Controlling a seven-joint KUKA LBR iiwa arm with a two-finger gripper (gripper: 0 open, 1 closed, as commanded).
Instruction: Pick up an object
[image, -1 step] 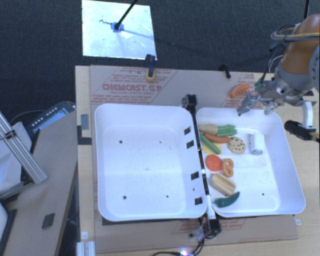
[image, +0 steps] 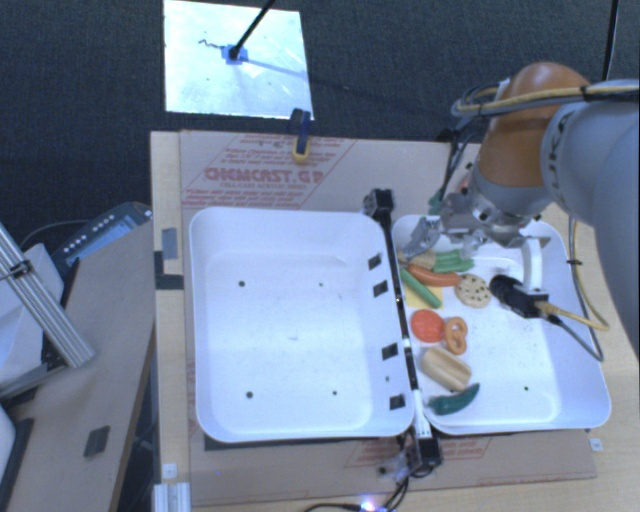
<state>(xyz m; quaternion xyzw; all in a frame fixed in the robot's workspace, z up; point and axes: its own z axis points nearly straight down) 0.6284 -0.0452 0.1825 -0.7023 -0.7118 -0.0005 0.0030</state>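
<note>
The right white bin (image: 560, 400) holds several toy foods. Near its far left corner lie a short green pod (image: 452, 262), an orange carrot (image: 432, 276) and a long green bean (image: 420, 291). A brown cookie (image: 472, 291) sits beside them. Further forward are a red tomato slice (image: 428, 325), an orange pretzel (image: 456, 335), a tan bun (image: 446, 368) and a dark green pepper (image: 453, 401). My gripper (image: 445, 238) hangs open just above the pod and carrot, with nothing between its fingers.
The left white bin (image: 290, 215) stands beside the right one, with black clips (image: 388, 290) along the shared edge. Both rest on a cardboard sheet (image: 265, 170). A grey device (image: 100, 232) lies off the bench to the left.
</note>
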